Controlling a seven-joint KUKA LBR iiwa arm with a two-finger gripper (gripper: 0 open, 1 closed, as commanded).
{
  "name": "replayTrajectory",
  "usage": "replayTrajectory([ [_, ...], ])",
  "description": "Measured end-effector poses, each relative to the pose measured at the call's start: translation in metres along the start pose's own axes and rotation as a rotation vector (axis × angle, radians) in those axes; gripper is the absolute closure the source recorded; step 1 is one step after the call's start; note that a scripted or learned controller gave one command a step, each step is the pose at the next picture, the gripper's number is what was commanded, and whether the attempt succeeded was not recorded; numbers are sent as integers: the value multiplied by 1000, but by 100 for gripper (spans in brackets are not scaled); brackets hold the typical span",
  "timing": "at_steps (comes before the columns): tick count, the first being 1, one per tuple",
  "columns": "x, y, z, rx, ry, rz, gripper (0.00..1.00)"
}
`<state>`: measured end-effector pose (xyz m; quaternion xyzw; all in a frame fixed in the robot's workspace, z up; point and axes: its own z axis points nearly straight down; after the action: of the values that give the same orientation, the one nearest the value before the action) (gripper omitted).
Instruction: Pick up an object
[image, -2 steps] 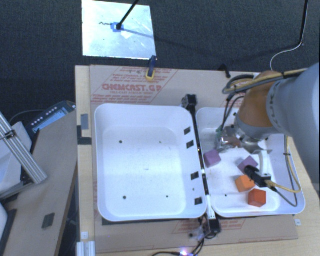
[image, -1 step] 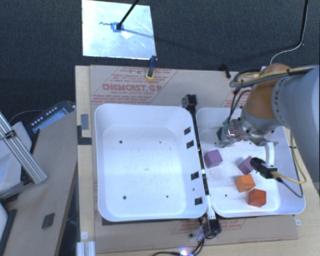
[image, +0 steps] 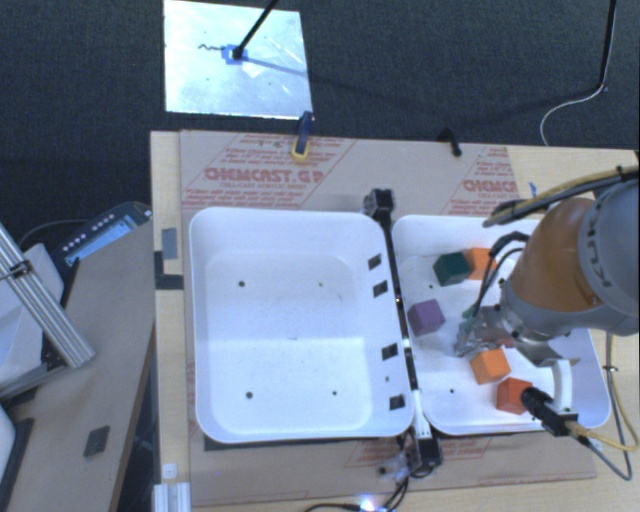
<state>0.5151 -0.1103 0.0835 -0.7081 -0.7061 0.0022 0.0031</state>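
Leftmost, the left bin (image: 290, 325) is seen on the worktop (image: 170, 350), its white floor marked by a few small dark dots. Along its right rim, a row of black clips (image: 390, 320) is set where it meets the right bin (image: 440, 415), which is taken as the landmark for everything else.

Just inside the right bin's left wall, a purple block (image: 426, 316) is found lying on the floor. Toward the bin's far side, a dark green block (image: 451, 267) is seen, with an orange block (image: 480, 261) touching its right side. Near the middle of the bin, the gripper (image: 474, 338) is lowered close to the floor, right of the purple block and apart from it. Whether its fingers are spread or closed cannot be told, nor whether anything is held. Just beside it, toward the bin's near side, a second orange block (image: 490, 365) is seen tilted on the floor. Nearer still to the bin's near rim, a darker orange block (image: 512, 396) is placed. Over the bin's right half, the arm (image: 575, 265) is seen, its orange band facing the camera.
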Motion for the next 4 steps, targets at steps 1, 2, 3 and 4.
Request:
replayTrajectory([
  [1, -46, -30, -1, -8, -2, 0, 100],
  [2, -44, -27, -11, -12, -2, -4, 100],
  [3, -44, -26, -22, -14, -3, -4, 100],
  [4, -44, -25, -32, -17, -3, -4, 100],
])
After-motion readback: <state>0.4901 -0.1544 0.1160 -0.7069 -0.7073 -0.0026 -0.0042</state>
